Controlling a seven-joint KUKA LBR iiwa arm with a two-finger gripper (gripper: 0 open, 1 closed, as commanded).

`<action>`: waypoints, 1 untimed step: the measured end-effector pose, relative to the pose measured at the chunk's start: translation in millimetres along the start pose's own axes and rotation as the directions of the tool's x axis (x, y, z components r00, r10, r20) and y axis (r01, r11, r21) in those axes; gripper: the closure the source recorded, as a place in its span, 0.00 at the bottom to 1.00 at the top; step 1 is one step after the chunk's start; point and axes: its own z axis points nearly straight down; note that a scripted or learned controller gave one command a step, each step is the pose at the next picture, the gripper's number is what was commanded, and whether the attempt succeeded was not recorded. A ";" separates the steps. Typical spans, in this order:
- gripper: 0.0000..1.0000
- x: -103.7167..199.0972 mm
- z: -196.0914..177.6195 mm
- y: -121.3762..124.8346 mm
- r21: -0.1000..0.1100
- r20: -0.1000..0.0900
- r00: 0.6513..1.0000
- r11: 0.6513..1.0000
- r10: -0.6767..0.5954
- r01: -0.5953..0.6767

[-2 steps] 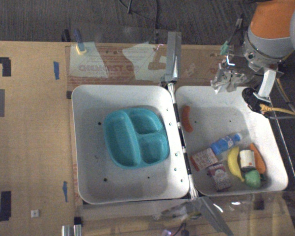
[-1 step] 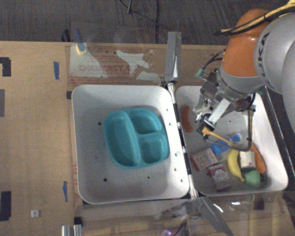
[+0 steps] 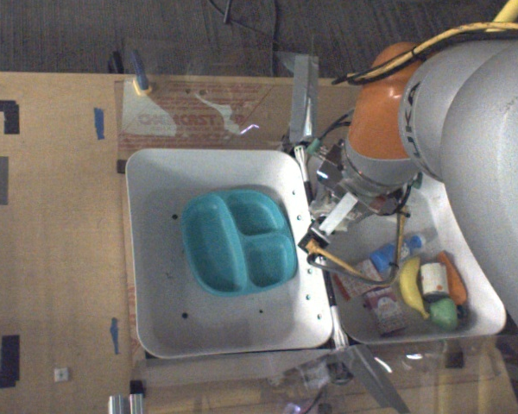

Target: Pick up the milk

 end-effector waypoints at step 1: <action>1.00 4.3 -28.1 34.8 -0.003 -0.002 0.956 0.956 0.295 -0.295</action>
